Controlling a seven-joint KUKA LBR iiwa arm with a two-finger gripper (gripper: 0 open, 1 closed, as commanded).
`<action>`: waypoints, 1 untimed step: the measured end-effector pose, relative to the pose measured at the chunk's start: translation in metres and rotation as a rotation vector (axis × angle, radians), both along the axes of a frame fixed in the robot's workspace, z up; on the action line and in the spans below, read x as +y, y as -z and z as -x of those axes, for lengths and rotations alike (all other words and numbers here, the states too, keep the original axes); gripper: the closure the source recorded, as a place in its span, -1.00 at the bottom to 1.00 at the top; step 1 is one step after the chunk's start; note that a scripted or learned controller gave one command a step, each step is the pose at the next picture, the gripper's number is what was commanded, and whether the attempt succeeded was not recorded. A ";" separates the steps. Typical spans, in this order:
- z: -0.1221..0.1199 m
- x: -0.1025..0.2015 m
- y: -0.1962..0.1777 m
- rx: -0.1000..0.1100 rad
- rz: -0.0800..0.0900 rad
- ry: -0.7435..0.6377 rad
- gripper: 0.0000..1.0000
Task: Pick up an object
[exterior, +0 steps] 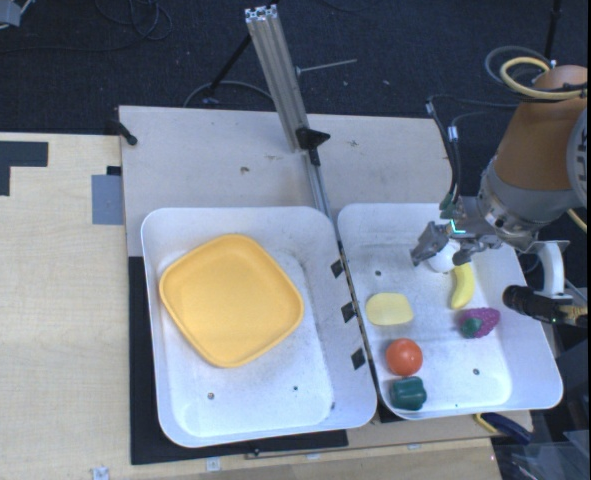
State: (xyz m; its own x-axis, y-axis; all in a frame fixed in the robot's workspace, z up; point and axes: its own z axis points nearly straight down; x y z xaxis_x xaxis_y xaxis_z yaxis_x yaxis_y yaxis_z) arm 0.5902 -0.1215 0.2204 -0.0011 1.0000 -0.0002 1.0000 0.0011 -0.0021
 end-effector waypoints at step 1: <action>0.000 0.000 0.000 0.000 0.000 0.000 -1.00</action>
